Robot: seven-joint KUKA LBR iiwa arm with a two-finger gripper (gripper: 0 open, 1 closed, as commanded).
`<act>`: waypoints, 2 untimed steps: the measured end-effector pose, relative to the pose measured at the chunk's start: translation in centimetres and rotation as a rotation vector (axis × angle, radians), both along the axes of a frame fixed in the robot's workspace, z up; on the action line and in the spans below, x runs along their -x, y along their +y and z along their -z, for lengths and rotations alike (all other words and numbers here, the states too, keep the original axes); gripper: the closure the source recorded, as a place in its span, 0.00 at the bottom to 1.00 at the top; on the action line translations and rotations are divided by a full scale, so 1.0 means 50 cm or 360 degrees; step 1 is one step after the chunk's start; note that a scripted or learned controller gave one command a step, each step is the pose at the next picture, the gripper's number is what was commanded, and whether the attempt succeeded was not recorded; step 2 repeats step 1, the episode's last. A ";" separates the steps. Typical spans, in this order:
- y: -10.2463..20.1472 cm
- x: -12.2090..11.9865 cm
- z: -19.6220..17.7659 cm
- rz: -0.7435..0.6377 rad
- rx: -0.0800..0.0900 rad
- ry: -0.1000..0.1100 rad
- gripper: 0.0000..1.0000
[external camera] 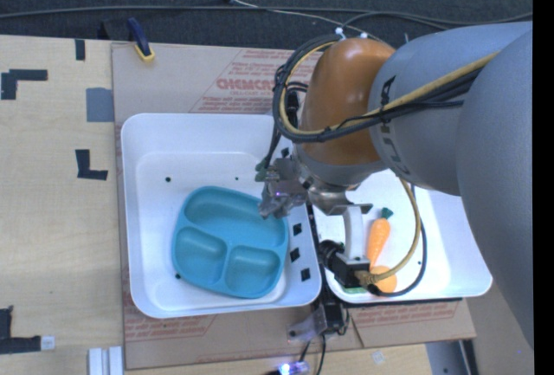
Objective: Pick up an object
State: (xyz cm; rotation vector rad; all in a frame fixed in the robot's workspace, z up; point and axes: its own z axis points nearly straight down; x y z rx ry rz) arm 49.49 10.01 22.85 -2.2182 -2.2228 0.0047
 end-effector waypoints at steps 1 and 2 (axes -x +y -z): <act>0.000 0.000 0.000 0.0001 -0.0001 0.0001 0.00; 0.000 0.000 0.000 0.0001 -0.0001 0.0001 0.00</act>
